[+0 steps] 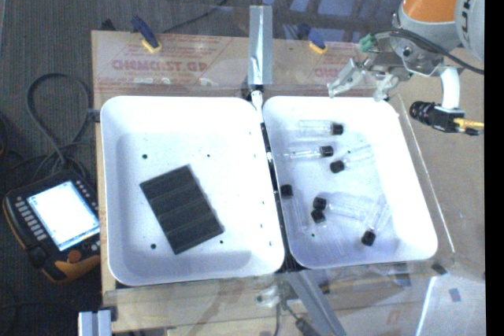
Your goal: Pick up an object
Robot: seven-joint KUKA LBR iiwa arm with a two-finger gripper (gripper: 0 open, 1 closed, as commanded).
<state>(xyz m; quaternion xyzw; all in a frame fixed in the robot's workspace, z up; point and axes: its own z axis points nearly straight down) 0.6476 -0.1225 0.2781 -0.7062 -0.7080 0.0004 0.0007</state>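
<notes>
Several clear vials with black caps lie scattered in the right bin [412, 169]. One vial [316, 127] lies near the bin's back, another vial [309, 151] just in front of it, and a larger vial [350, 205] sits toward the front. A loose black cap [287, 190] rests by the left wall. My gripper [360, 88] hangs over the back rim of the right bin, above and behind the vials. Its fingers are spread open and hold nothing. A black ribbed pad [181, 208] lies flat in the left bin [150, 126].
A metal bracket [260, 43] stands at the back between the two bins. Blue clamps [146, 31] hold the board behind them. A teach pendant [55, 218] with a lit screen lies on the floor to the left, with cables near it.
</notes>
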